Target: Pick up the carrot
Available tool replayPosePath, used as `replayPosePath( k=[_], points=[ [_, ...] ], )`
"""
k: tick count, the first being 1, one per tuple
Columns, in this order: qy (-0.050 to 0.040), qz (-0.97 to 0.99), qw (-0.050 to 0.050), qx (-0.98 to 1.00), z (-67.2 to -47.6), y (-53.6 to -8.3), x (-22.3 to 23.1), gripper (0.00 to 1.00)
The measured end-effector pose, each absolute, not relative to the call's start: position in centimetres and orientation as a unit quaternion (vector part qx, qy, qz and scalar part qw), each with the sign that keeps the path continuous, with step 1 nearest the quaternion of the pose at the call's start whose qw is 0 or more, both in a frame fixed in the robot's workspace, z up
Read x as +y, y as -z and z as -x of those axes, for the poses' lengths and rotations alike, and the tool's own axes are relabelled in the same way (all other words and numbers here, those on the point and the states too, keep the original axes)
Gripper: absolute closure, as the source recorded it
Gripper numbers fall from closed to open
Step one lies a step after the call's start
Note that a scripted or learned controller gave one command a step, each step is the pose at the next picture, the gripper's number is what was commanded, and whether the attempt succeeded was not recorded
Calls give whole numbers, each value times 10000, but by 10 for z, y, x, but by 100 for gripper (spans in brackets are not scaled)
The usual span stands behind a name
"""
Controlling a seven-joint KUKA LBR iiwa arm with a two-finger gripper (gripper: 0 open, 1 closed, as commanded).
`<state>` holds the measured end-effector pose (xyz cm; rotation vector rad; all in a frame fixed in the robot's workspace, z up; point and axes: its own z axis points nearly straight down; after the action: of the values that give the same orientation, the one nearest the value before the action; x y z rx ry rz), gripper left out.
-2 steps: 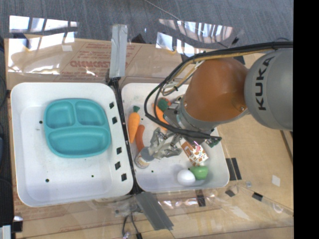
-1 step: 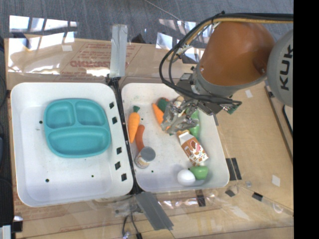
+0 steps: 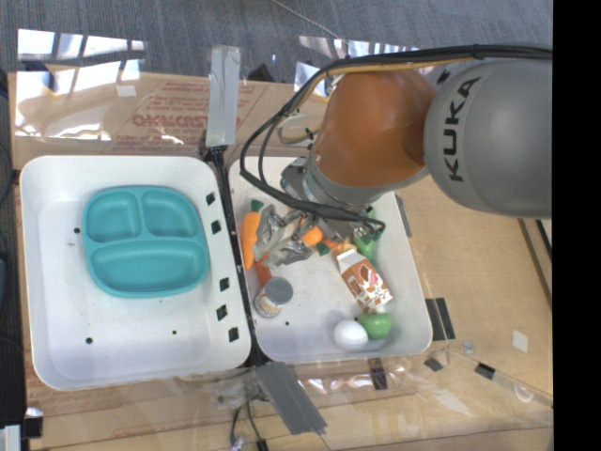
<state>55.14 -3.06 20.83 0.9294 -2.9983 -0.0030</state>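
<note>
The arm (image 3: pixel 441 130) reaches in from the right, its big orange band hanging over the right bin (image 3: pixel 413 332), and the gripper (image 3: pixel 282 236) is down low near that bin's left wall. The carrot (image 3: pixel 250 236) lies right there along the left wall, lengthwise, just beside the gripper and on its left. Are the fingers open or closed? I cannot tell; the metal parts blur together under the wrist, and nothing is clearly seen between them. A small orange piece (image 3: pixel 313 238) sits on the gripper's other side. Just below the carrot stands a can (image 3: pixel 274 297), seen from the top. To the right lies a small carton (image 3: pixel 364 281) on a slant, with a green thing (image 3: pixel 378 325) and a white egg (image 3: pixel 350 334) near the front wall. Over in the left bin (image 3: pixel 56 346), a teal divided plate (image 3: pixel 146 241) sits alone. Both bins rest on the bench (image 3: pixel 470 252).
</note>
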Motion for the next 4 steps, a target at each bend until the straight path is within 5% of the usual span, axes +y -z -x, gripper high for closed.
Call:
replayPosePath(
  k=[1, 2, 3, 4],
  points=[
    [-6, -4105, -18, -9118, -569, -250, -44, 100],
    [1, -5494, 0, -8356, -516, -273, -61, 100],
    [3, -4271, 6, -9042, -491, -272, -23, 100],
    [9, -5666, 10, -8240, -492, -244, -32, 100]
  ],
)
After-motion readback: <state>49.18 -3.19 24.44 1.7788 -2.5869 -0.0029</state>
